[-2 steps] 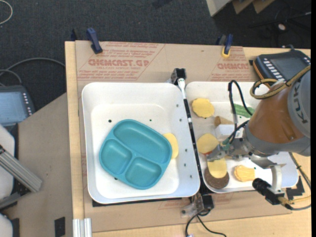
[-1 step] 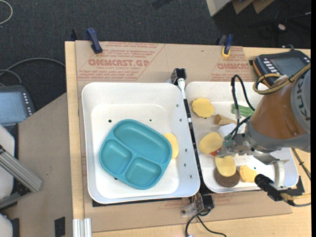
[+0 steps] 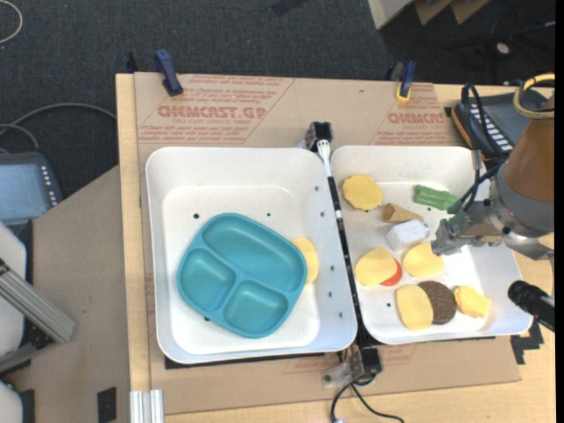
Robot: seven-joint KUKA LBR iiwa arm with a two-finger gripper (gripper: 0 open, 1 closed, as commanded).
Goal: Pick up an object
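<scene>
Camera view, looking down at a slant. Table (image 3: 264, 104) topped with brown printed board, 2 shallow white bins side by side on it.

Left bin (image 3: 167, 170): 1 teal divided plate (image 3: 243, 274) with 3 compartments, lying flat and turned at an angle. A yellow piece (image 3: 307, 259) pokes out from under its right edge, close to the wall shared with the other bin.

Right bin (image 3: 397, 155): a scatter of toy food. Yellow round piece (image 3: 361, 192) near the upper left. Green piece (image 3: 434, 197) toward the upper right. Small tan wedge (image 3: 401, 212) below and between those 2, and a white block (image 3: 407, 233) just below the wedge. Lower down — a yellow piece on a red one (image 3: 377, 268), another yellow piece (image 3: 423, 260) just right of it. Front row: yellow oval (image 3: 412, 307), dark brown round (image 3: 438, 301) touching it, small yellow chunk (image 3: 473, 302) to the right.

Arm (image 3: 533, 179) enters from the right, grey with the orange band showing above the wrist. Gripper (image 3: 451, 234) sits low over the right side of the right bin, just right of the white block and just above the yellow piece beside it. Whether it is apart or together — cannot tell from this angle. No object visibly between its tips.

2 clamps on the far edge of the board: blue (image 3: 167, 71) at left, yellow and blue (image 3: 405, 82) at right.
</scene>
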